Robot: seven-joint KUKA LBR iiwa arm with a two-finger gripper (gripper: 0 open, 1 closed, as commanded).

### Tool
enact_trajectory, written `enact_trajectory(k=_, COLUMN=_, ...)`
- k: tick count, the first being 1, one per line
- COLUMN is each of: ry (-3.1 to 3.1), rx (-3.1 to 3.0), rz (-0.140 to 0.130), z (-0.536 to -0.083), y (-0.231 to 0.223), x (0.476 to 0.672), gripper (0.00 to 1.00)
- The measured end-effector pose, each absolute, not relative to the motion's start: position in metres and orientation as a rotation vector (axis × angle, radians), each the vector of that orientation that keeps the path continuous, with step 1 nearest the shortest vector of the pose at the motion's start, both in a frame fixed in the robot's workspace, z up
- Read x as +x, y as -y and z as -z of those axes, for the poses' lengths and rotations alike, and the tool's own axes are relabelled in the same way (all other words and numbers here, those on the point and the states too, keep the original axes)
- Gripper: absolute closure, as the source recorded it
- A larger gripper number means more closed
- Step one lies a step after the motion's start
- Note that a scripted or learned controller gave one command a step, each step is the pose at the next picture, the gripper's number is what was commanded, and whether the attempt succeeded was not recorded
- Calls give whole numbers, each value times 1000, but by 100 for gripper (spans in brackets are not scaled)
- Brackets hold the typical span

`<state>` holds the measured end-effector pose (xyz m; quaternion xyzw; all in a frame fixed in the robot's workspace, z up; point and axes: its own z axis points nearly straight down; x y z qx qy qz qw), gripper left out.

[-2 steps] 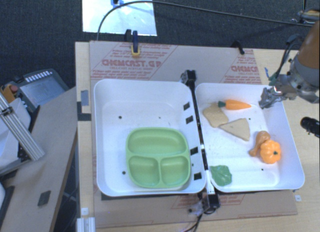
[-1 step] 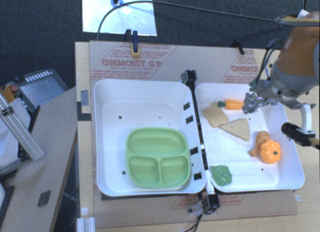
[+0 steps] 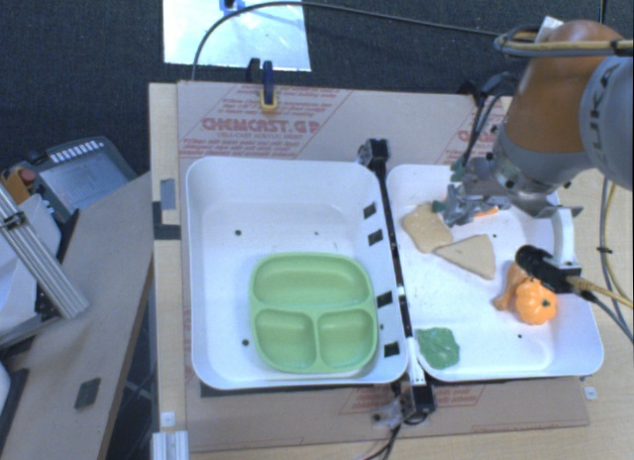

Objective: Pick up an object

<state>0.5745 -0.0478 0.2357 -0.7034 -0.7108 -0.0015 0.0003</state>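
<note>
- One fixed camera looks down on the bench [image 3: 119, 280] from above, at a slant.
- It stands far enough off to take in both white bins, the left bin [image 3: 213, 250] and the right bin [image 3: 565, 344].
- The arm [image 3: 560, 101] enters from the frame's right side.

In the right bin [image 3: 580, 349] lie four pickable objects. A tan, rounded flat piece [image 3: 424, 229] rests near the bin's back left part, just beside the end effector [image 3: 458, 212]. Touching it on the near side lies a tan triangular wedge [image 3: 472, 254], flat, its point aimed toward the divider. An orange pumpkin-shaped toy [image 3: 531, 299] sits toward the bin's right wall. A green soft lump [image 3: 437, 347] lies in the bin's front left corner.
</note>
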Motion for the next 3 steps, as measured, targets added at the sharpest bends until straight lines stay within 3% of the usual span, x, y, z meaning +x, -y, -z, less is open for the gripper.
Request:
enact_trajectory(k=1, ry=2231, rx=-2211, rz=4, z=-232, y=2, x=577, gripper=100)
enact_trajectory(k=3, ry=2231, rx=-2212, rz=3, z=-234, y=-91, x=565, gripper=100)
